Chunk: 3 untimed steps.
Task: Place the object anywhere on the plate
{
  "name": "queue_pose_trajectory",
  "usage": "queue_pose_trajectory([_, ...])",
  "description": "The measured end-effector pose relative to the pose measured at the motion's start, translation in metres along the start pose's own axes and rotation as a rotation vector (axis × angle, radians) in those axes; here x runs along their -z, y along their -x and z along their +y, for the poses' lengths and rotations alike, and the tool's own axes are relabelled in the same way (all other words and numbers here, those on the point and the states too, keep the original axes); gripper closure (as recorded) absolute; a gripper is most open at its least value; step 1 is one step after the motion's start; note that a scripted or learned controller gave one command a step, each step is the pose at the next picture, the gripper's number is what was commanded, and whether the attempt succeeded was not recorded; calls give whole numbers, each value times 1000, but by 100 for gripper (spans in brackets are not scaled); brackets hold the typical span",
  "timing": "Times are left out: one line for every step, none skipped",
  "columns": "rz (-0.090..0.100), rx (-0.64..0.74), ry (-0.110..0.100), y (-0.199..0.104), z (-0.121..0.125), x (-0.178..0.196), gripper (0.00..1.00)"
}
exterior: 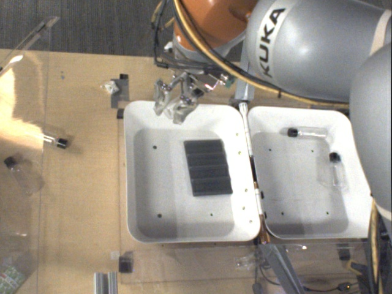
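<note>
I see the arm (306, 41) reaching in from the right, its grey body and orange band crossing the top of the view, the wrist bent down over the far rim of the left bin (138, 225). The gripper (174, 106) hangs at that rim near the bin's far left corner, fingers pointing down; they look slightly parted with nothing between them

Inside the left bin I count one dark ribbed plate (208, 167), lying flat a little right of the bin's middle, well apart from the gripper. Nothing rests on it

The right bin (306, 231) sits just beside the left one, rims touching. In it I count two clear tubes with dark caps: one tube (306, 132) lies along the far edge, the other tube (335, 169) lies along the right edge. Both are well apart from the plate, with the two bin rims between

On the bench (73, 213) left of the bins I see two more small capped tubes: one (55, 141) near the left bin's far side, another (15, 169) by the bench's left edge
</note>
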State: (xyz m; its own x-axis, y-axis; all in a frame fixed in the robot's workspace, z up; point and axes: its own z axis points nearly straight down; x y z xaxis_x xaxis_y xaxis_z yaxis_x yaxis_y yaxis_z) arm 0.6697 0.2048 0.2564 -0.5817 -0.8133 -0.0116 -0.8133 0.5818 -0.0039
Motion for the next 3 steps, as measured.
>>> queue_pose_trajectory([3,421,4,17,13,-60,100])
queue_pose_trajectory([1,820,5,11,13,-61,100])
queue_pose_trajectory([1,820,5,11,13,-61,0])
